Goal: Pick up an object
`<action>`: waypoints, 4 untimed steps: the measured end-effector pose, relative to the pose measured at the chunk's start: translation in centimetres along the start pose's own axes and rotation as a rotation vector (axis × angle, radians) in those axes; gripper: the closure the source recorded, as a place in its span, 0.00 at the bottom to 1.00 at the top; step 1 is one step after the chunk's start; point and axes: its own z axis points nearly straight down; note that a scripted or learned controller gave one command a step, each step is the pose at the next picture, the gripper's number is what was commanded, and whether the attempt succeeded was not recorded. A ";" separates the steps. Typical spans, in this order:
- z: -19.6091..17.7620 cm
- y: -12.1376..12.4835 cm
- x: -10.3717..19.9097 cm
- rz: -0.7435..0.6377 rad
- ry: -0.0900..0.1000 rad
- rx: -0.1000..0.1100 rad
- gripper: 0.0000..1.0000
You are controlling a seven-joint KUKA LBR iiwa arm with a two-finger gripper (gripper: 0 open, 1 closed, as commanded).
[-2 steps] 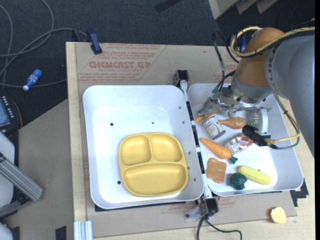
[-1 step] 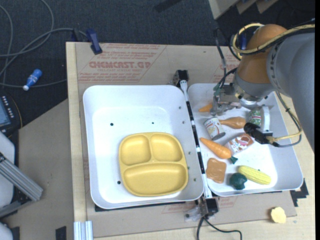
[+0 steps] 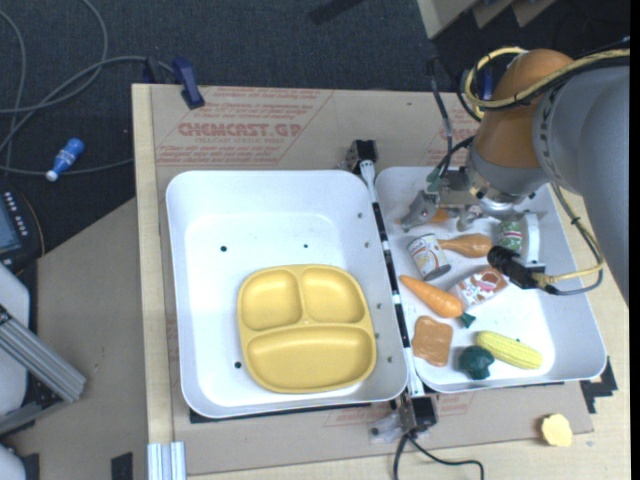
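Note:
The right bin (image 3: 570, 313) holds several toy foods: a small can (image 3: 428, 255), an orange carrot (image 3: 432, 295), a tan drumstick (image 3: 468, 245), a red and white packet (image 3: 482, 286), a brown toast slice (image 3: 433, 340), a yellow corn cob (image 3: 510, 349), a green broccoli (image 3: 475, 362) and a green tin (image 3: 513, 236). My gripper (image 3: 432, 206) hangs low over the bin's far left corner, just above the small can and beside the drumstick. Nothing shows in its grasp. The orange-banded wrist (image 3: 515, 118) hides the bin's far side.
The left bin (image 3: 200, 218) bears a yellow divided plate (image 3: 305, 326). A black clamp (image 3: 362, 154) sits where the bins meet at the back. A small yellow piece (image 3: 556, 429) lies on the bench at the front right. A black cable (image 3: 560, 283) crosses the right bin.

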 end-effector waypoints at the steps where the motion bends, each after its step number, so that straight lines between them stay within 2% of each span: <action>1: 1.6 -5.5 -0.3 0.003 -0.002 0.017 0.00; 2: 1.5 -11.4 -3.6 0.005 -0.002 0.015 0.00; 3: 1.4 -3.9 -9.6 0.002 -0.009 0.003 0.00; 4: 0.4 -4.1 -9.2 0.001 -0.006 0.006 1.00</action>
